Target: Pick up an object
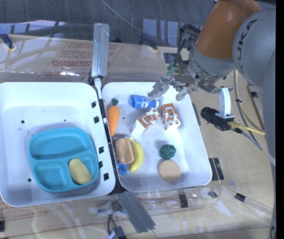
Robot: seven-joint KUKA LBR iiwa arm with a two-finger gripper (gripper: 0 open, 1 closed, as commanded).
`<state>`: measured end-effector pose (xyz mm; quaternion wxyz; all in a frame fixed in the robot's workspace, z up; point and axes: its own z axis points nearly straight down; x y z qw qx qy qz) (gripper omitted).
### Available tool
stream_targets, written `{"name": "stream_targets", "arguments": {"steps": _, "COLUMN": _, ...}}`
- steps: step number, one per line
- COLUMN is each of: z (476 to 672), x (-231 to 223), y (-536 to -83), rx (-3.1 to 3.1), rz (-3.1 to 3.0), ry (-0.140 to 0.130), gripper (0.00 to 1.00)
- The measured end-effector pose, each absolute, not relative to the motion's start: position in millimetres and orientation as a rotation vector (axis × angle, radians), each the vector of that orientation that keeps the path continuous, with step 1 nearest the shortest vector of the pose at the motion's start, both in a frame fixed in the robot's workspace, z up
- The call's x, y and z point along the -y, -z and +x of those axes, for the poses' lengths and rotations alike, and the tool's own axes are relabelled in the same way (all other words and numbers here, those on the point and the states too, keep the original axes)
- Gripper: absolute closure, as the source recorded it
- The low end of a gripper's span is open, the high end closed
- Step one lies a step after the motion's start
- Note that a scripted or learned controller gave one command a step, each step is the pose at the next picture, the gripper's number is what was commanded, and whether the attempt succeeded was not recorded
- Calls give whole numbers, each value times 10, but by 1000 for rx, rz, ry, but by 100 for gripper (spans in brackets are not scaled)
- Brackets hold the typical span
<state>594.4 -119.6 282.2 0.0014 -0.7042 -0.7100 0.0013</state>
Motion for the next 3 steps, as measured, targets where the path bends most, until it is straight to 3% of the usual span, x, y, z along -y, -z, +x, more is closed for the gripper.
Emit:
{"name": "stream_targets", "arguments": {"steps": 1, "z": 5479, "x": 1682, "y": -1605, "rx": 2065, "rz": -2355, "ry": -14, "gripper": 0}}
{"name": "stream_targets", "arguments": {"steps": 2, "z": 5456, "x": 1455, "y": -2104, "rx": 2389, "rz": -2042, "ry": 1, "gripper": 0}}
{"name": "stream_targets", "arguments": {"steps": 3, "z": 5003, "x": 1652, "y": -923, "rx": 2399, "rz": -2029, "ry": 1, "gripper": 0}}
